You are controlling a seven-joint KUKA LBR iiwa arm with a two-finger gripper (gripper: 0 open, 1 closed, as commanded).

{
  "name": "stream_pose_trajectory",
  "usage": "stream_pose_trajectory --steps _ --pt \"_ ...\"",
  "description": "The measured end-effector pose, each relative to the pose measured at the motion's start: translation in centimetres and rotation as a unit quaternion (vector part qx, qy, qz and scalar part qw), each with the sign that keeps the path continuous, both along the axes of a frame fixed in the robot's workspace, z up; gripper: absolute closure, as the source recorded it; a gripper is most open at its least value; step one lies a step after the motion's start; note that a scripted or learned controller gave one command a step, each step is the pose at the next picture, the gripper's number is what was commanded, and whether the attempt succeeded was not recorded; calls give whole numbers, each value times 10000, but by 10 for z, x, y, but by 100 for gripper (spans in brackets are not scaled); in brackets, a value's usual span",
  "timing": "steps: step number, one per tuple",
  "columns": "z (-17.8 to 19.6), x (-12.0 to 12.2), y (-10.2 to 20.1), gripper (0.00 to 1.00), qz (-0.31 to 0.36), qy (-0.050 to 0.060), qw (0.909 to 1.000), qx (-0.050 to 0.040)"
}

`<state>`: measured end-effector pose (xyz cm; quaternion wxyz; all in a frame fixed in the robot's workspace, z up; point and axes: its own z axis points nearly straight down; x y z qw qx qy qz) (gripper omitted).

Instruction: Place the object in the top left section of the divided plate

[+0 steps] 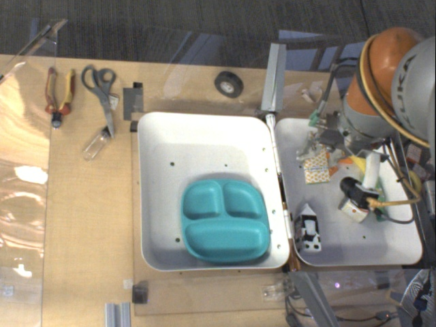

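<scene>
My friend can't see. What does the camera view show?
A teal divided plate sits in the left white bin. The grey and orange robot arm leans over the right bin, which holds small jumbled objects. Scissors and pliers lie on the wooden bench.

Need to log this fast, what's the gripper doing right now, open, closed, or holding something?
Gripper: cannot be told; it hangs over the clutter in the right bin, well away from the teal divided plate.
</scene>
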<state>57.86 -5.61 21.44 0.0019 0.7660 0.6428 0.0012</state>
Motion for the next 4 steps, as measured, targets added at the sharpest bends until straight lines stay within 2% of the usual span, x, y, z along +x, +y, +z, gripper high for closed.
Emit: stream_pose_trajectory --steps 1,2,3,4 --pt "1 4 63 100 111 2 9999 10" --pt "-4 -1 143 100 -456 7 9990 16" --pt "-21 -16 216 100 -594 18 9982 16" --pt "-21 -16 216 0 -593 15 9982 15"
